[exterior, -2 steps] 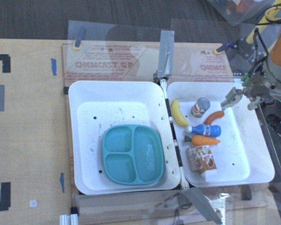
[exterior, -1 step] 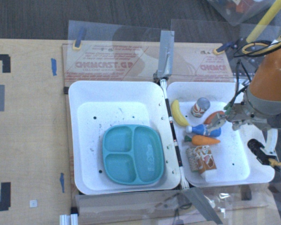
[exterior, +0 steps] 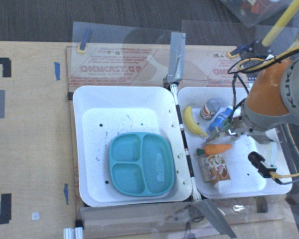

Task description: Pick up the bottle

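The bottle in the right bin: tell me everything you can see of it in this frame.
The bottle is small, blue and clear, plastic by its look, with a white patch near its upper end. It lies tilted in the right bin, upper end toward the back wall, between the small can on its left and the arm's wrist on its right. The gripper sits at its lower end; whether it touches the bottle cannot be told. The banana lies apart, further left.
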Tool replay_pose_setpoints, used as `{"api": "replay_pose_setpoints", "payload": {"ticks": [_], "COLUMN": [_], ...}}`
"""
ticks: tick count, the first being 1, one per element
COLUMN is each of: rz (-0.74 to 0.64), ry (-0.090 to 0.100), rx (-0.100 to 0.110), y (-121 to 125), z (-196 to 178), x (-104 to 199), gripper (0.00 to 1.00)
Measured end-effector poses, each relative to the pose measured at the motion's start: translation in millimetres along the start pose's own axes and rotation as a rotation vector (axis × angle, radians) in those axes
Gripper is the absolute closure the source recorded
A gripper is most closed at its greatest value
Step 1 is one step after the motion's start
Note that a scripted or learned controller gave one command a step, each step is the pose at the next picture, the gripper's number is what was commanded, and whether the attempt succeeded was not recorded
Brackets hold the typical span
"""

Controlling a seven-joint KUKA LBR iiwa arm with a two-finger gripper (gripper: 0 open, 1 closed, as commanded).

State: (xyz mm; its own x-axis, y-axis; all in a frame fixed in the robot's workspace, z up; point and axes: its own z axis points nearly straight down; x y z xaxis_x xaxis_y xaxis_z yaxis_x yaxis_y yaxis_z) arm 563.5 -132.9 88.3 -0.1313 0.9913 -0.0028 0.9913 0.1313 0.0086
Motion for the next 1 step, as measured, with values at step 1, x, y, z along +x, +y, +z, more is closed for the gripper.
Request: {"api": "replay_pose_setpoints", "payload": {"ticks": [1], "rz": [-0.301], "ry": [0.0], "rx": [-0.001], "y": [62.6], "z": [0.9], "x": [3.4], "gripper": [0.0]}}
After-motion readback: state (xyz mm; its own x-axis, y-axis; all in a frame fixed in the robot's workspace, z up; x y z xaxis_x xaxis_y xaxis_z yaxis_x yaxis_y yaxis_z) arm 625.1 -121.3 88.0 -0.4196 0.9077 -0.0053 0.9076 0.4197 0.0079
